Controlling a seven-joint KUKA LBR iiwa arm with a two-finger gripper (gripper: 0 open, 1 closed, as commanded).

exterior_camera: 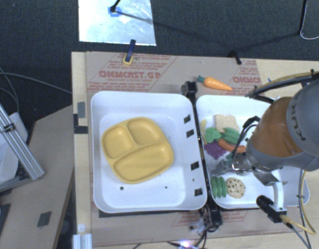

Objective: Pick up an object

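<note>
Two white bins sit side by side: the left bin holds a yellow divided plate, and the right bin holds the toy food you are after. The arm covers much of the right bin, its gripper low over the cluster; you cannot tell its finger state. The purple piece, green pea pod and cookie crowd the left wall near the divider, so room there looks tight. A toy carrot lies outside, beyond the far rim.
</note>
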